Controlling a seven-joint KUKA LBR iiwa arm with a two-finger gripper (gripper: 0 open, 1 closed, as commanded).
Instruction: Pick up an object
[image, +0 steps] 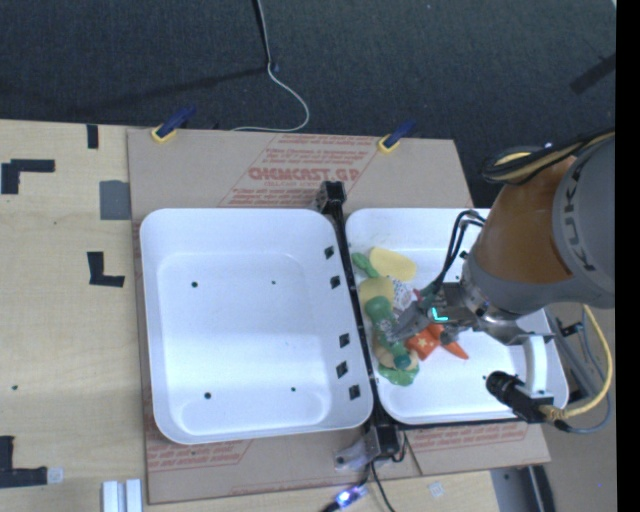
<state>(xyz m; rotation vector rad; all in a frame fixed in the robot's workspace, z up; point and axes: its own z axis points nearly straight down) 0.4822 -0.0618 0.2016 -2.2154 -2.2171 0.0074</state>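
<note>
Tool (405, 322) low in right bin (520, 398), over clustered small objects; grip state cannot tell. Two bins counted.

Even, fairly bright overhead light falls across the scene, washing the two white bins (240, 300) nearly featureless with mild glare. Shadows are soft and short. The picture is low-resolution and slightly blurred; the dark far floor (300, 50) looks grainy.
</note>
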